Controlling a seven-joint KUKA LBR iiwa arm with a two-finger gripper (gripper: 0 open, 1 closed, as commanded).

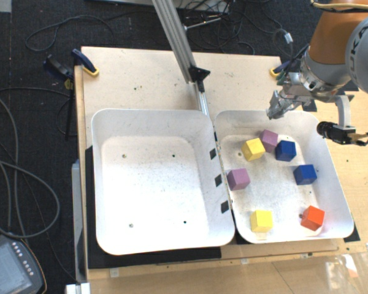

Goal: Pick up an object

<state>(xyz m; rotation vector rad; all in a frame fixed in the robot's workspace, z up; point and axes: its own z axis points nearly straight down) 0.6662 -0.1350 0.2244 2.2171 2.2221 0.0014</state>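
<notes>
1. Target is any block; the nearest candidates are a pink block (pixel 269 139), a yellow block (pixel 253 149) and a blue block (pixel 286 150), bunched at the far end of the right bin (pixel 337 195). Pink touches or nearly touches both neighbours.
2. The gripper (pixel 276 110) hangs above the right bin's far rim, just behind that bunch and clear of every block. Nothing sits between the fingers; whether they are spread or closed, I cannot tell.
3. Risk: the bunch is tight, so a finger coming down could land on top of a neighbour, or shove blocks aside instead of straddling one.
4. Risk: the gripper sits near the bin wall, so a descent there could clip the rim.
5. Easier picks, I judge: a second pink block (pixel 238 178) near the divider, a second blue block (pixel 305 174), a near yellow block (pixel 261 220) and an orange block (pixel 313 217), all well apart.
6. The left bin (pixel 110 139) has only dark specks.
</notes>
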